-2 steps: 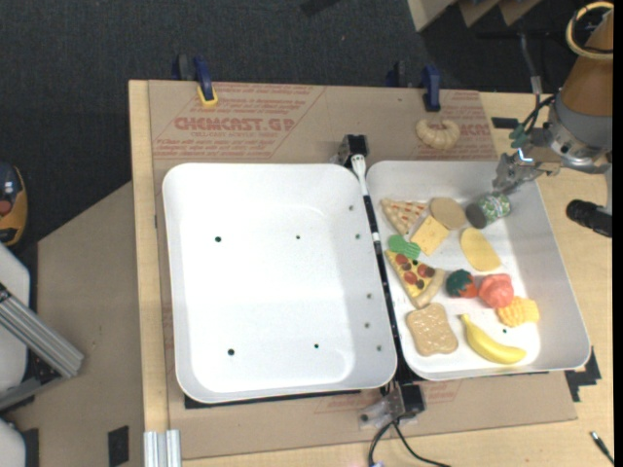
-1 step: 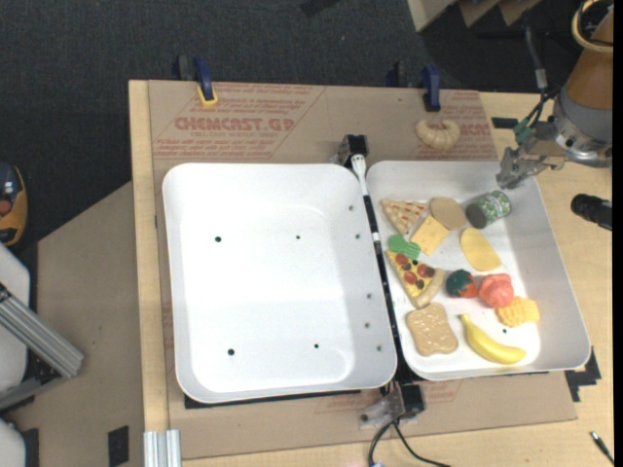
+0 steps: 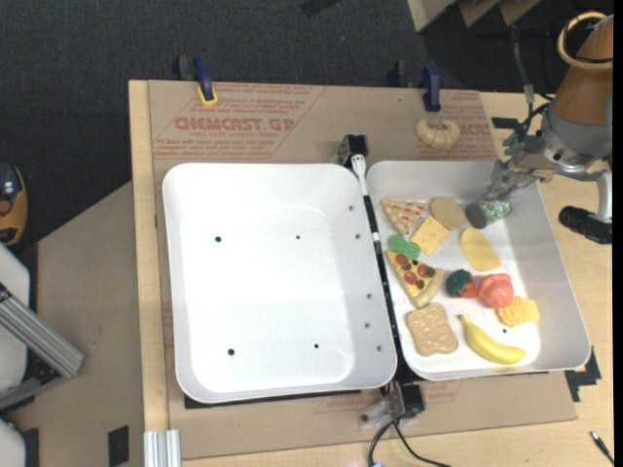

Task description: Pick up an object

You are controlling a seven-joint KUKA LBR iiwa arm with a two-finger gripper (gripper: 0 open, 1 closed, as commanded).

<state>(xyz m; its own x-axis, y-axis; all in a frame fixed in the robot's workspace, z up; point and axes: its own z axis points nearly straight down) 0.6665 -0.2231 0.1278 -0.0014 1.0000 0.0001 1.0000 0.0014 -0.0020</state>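
Gripper [image 3: 498,200] low over the far end of the right bin [image 3: 569,305].

From the overhead camera, my gripper reaches in from the right beside a small grey-green object [image 3: 490,212]; I cannot tell whether I hold it. Nearby in that bin lie pizza slices [image 3: 412,270], a cracker [image 3: 431,330], a banana [image 3: 493,343] and a yellow oval piece [image 3: 480,250]. The left bin [image 3: 185,261] sits alongside.

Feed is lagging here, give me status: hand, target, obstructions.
Hand low in the right bin, at its far end. Nothing seen in it. Toy food clustered nearby: tan disc, yellow oval, banana. Dark piece beside the hand.
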